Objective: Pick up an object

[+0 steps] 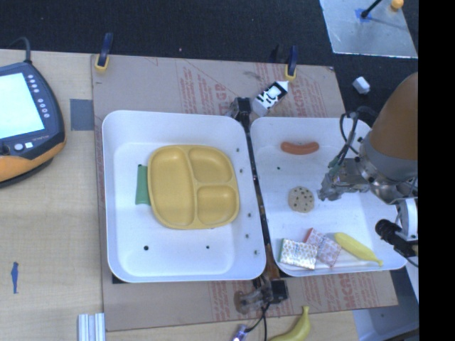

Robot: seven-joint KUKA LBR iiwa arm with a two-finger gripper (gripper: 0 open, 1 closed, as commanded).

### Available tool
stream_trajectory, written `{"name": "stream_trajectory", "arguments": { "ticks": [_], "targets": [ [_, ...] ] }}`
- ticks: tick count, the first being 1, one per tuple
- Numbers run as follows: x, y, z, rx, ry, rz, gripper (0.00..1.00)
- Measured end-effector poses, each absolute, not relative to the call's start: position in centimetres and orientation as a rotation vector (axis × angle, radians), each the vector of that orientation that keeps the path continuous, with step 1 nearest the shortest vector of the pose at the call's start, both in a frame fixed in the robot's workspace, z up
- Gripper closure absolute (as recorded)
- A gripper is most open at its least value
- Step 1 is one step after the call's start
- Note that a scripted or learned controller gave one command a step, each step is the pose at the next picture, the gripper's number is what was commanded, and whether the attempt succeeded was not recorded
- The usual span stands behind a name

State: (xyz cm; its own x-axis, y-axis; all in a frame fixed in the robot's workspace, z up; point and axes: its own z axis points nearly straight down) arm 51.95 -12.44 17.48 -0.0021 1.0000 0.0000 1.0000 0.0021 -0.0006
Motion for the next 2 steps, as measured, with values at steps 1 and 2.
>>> {"name": "stream_trajectory", "arguments": {
  "ticks": [1, 2],
  "targets": [
    [49.98, -8.10, 19.17, -2.213, -2.226, 0.004, 1.00],
    [49.97, -8.12, 19.17, -2.213, -2.226, 0.004, 0.00]
  ]
}}
